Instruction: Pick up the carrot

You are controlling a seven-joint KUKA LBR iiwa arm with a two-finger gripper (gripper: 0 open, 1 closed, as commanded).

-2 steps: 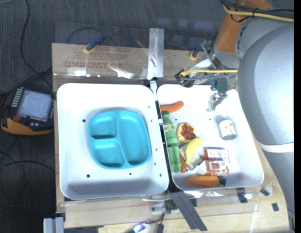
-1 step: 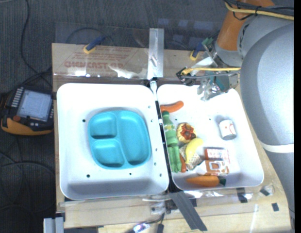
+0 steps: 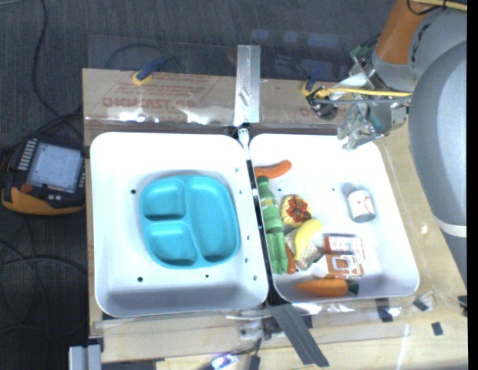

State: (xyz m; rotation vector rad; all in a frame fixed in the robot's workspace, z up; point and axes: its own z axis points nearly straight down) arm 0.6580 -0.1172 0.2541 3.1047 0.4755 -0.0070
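The carrot (image 3: 322, 287), orange with a dark green stub at its right end, lies flat along the near wall of the right bin (image 3: 393, 199). My gripper (image 3: 359, 132) hangs over the far right corner of that bin, well away from the carrot and above the bin's rim. Nothing shows under it. The grey arm with its orange band comes in from the upper right.
The right bin also holds an orange-red sausage (image 3: 274, 168), green vegetables (image 3: 272, 226), a yellow fruit (image 3: 307, 237), a red and white box (image 3: 345, 255) just above the carrot, and a white can (image 3: 361, 204). In the left bin sits a blue divided plate (image 3: 191, 220).
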